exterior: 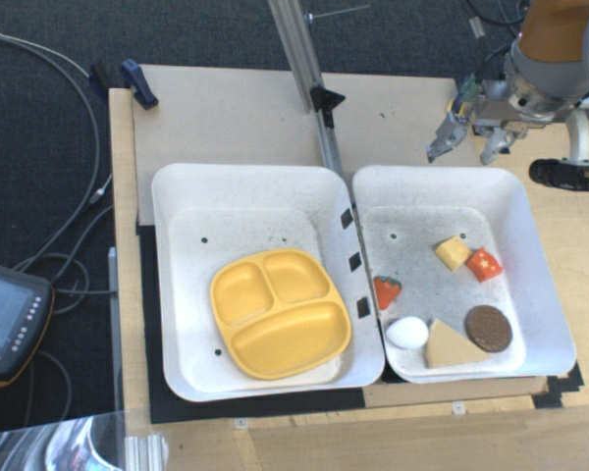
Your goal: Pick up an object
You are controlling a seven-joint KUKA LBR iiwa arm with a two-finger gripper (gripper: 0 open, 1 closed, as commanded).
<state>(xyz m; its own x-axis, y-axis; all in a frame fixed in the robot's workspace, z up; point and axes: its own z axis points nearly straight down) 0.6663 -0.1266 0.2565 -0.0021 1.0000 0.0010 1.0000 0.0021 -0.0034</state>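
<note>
Bench: pale wooden top (236, 116) on dark carpet, bearing two shallow white bins side by side, with a slanted metal rail (299, 47) running down to the seam between them.
Left bin: white speckled tray (177, 224) holding a yellow plastic divided plate (280, 312) with three compartments, lying flat near the front.
Right bin: white speckled tray (530, 234) holding six small objects.
Objects, back pair: a yellow block (453, 252) just beside a red block (484, 264), the two touching or nearly so.
Objects, left wall: a red strawberry-like piece with green top (387, 290) close to the bin's inner wall.
Objects, front: a white egg-shaped ball (407, 334), a tan wedge (448, 346) beside it, and a round brown disc (488, 329) touching the wedge's right side.
Arm: grey with orange band, reaching in at upper right.
Gripper: two-finger tool (469, 146) above the bench behind the right bin's back rim, well apart from every object; fingers spread apart, nothing between them.
</note>
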